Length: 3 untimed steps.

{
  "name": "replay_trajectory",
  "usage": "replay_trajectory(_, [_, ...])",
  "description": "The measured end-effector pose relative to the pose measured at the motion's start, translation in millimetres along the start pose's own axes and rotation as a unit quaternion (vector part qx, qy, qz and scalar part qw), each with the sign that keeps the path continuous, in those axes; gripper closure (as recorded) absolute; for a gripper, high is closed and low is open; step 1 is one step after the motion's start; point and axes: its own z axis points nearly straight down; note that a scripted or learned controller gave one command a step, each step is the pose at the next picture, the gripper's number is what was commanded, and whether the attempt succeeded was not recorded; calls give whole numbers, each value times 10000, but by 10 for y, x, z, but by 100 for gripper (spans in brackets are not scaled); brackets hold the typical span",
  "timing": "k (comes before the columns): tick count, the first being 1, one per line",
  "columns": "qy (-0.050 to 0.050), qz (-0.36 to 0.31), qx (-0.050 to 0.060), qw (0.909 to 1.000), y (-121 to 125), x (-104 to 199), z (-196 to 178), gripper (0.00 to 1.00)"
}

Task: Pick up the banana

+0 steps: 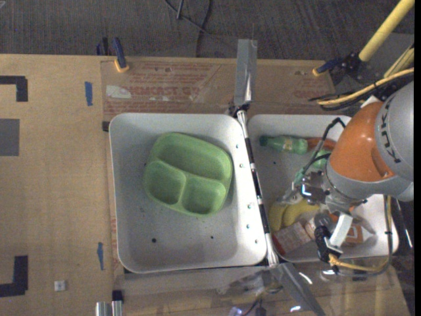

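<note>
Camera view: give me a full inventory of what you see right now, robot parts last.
green three-compartment plastic plate: one, green, middle of the left bin.
yellow banana: one, yellow, in the right bin, by its left wall.
green plastic bottle: one, green, lying at the right bin's far end.
brown packet: one, brown and white, right bin's near end, next to the banana.
shallow white bins: two, white, side by side.
grey arm with orange band: one, reaching in over the right bin.
gripper: one, dark, over the right bin by the banana.
</note>
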Motion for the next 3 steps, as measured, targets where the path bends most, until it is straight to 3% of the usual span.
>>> replay_trajectory(1, [12,6,16,10000,1,10,-81,100])
replay_trajectory(2, [-23,-642,87,9979,-358,885,-814,100])
replay_trajectory(3, [-39,1064,86,9943,148,335,-809,100])
